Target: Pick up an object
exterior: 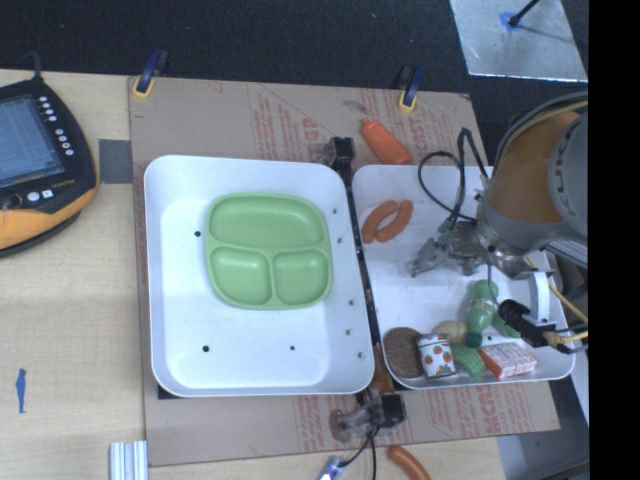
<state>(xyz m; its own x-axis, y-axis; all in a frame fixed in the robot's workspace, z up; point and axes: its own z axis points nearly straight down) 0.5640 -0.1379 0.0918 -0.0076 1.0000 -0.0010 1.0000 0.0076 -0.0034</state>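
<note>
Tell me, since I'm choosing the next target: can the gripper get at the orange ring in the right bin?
Probably yes. The orange ring lies alone on bare bin floor near the right bin's upper left corner, with the gripper close beside it and nothing between. The bin wall beside it might crowd the approach.

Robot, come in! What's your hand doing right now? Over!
Hand low in right bin, fingers apart, nothing held. Hot dog just beside it. Toys crowd bin's near corner.
</note>
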